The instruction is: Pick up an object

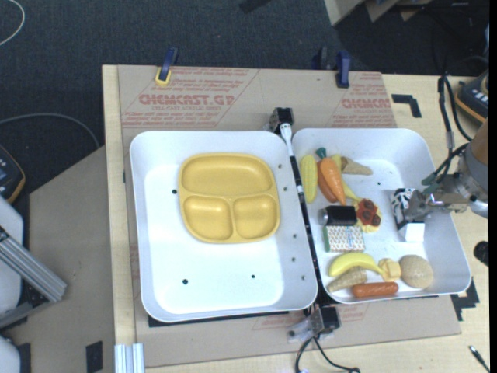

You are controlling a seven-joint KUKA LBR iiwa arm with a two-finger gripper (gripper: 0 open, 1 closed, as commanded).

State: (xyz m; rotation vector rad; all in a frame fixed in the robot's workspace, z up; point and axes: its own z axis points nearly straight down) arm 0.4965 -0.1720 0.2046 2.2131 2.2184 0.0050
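The gripper (pixel 410 208) hangs low over the right bin (pixel 443 169), just above a small white block (pixel 412 232), seemingly lined up for a grab, its fingers too blurred to judge, while the toy food (pixel 342 208) lies clustered along the bin's left half

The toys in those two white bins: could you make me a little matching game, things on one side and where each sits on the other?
Things:
1. yellow divided plate
2. carrot
3. hot dog
4. gripper

Places:
A. near edge of the right bin
B. left bin
C. far part of the right bin
D. over the right bin's right side

Pairs: 1-B, 2-C, 3-A, 4-D
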